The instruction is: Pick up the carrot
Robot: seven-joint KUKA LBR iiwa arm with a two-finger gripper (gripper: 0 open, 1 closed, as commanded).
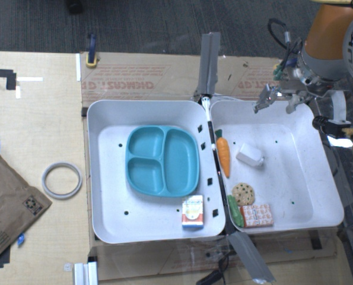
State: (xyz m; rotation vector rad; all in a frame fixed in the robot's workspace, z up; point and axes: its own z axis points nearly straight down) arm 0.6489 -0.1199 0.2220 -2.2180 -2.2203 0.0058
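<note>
The carrot (223, 154), orange with a green top, lies lengthwise along the left wall of the right bin (318, 177). My gripper (279, 100) hovers over the far rim of that bin, up and to the right of the carrot and well apart from it. Its two fingers are spread open with nothing between them.
The right bin also holds a white block (250, 157), a cookie (243, 192), a green item (234, 211) and a red-and-white packet (257, 215). The left bin (105, 177) holds a teal divided plate (163, 161) and a small carton (192, 212). A tape ring (61, 179) lies on the bench at left.
</note>
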